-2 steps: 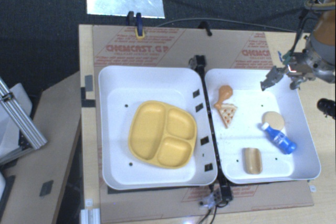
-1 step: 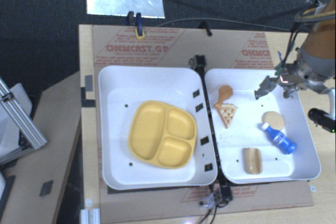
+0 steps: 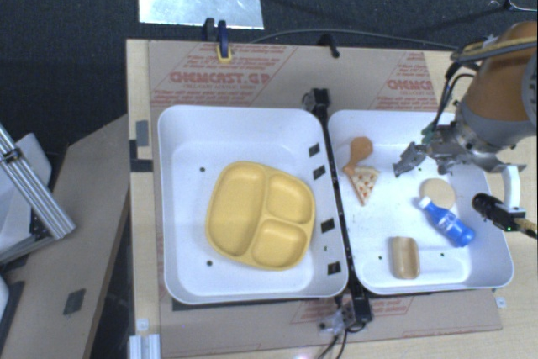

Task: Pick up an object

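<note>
The right bin (image 3: 483, 273) holds several small items. A tan drumstick (image 3: 361, 150) lies near its left wall, with a pizza-slice wedge (image 3: 363, 182) just below it. A beige round disc (image 3: 437, 191) sits mid-right and a blue bottle (image 3: 446, 222) lies slanted below the disc. A tan bread roll (image 3: 403, 256) lies near the front. My gripper (image 3: 426, 161) hovers over the upper middle of this bin, just above the disc and right of the drumstick. It is open, with nothing between its fingers.
The left bin (image 3: 185, 139) carries a yellow divided plate (image 3: 261, 214). A black-clipped divider (image 3: 328, 197) separates the two bins. The grey and orange arm (image 3: 504, 88) comes in over the right bin's far right corner.
</note>
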{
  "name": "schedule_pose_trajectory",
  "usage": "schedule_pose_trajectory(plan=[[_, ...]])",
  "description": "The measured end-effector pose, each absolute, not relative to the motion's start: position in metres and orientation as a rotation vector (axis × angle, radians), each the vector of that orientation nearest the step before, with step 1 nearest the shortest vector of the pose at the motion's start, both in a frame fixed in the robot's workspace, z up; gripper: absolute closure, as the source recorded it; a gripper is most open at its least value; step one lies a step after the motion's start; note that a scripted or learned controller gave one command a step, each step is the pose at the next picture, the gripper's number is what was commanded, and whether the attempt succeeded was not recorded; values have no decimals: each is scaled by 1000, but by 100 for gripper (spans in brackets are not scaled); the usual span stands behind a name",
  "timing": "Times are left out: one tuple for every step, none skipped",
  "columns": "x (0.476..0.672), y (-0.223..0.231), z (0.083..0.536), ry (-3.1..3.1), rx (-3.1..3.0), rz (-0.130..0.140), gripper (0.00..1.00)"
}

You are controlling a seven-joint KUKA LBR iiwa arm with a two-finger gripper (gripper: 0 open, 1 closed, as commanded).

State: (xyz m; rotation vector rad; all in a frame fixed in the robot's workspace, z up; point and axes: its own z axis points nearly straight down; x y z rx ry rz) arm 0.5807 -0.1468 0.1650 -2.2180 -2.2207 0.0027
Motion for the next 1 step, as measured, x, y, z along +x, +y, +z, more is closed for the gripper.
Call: schedule_pose_trajectory(plan=[[585,-143,122,-2223,-2217,1,0]])
